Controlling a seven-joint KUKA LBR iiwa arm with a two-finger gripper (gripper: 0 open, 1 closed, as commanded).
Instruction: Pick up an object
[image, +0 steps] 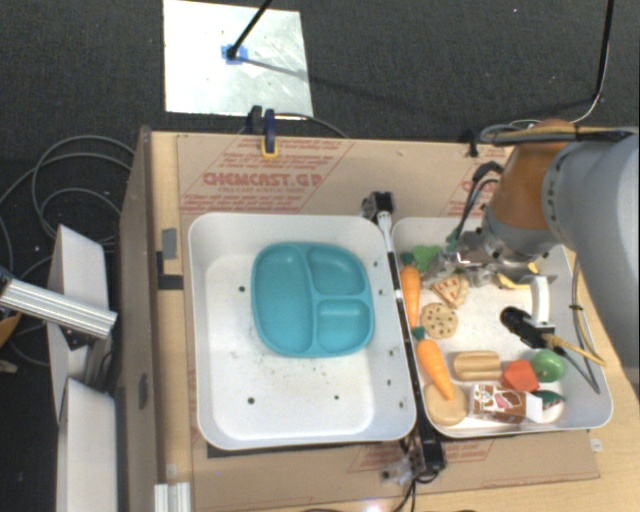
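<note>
My gripper (468, 260) hangs low over the far part of the right bin (590, 400), below the grey arm with its orange band (525, 195). A green leafy toy (425, 257) lies just to its left. A tan waffle piece (451, 290) is just in front of it. Close by are a round cookie (438, 320) and an orange carrot (410, 290) along the bin's left wall. Nothing shows held in the gripper.
The right bin also holds a second carrot (433, 365), a bun (476, 365), a red-orange block (520, 376), a green ball (547, 364) and a small carton (497, 402). A teal divided plate (310, 300) lies in the left bin (230, 400).
</note>
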